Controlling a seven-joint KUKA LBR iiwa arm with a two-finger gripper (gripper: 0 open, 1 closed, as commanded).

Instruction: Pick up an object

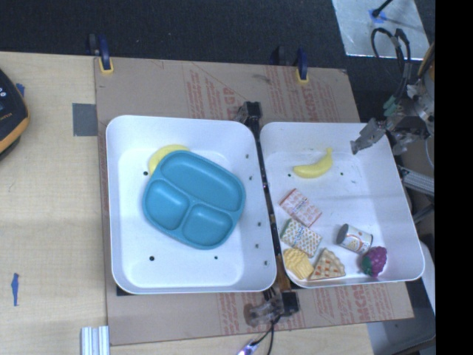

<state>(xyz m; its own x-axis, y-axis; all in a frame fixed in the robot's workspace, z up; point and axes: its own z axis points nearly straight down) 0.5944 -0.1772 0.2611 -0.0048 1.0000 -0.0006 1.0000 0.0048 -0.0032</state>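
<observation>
We saw the gripper (367, 137) hovering at the right bin's (392, 198) far right rim, fingers impossible to read, and judged the toy banana (313, 166) just left of it light, hard, slippery plastic, best pinched across its curved middle.

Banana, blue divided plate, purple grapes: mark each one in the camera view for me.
Banana (313, 166): camera view, middle of its curved yellow body.
Blue divided plate (194, 199): camera view, ridge where its compartments meet.
Purple grapes (376, 259): camera view, centre of the cluster.
</observation>
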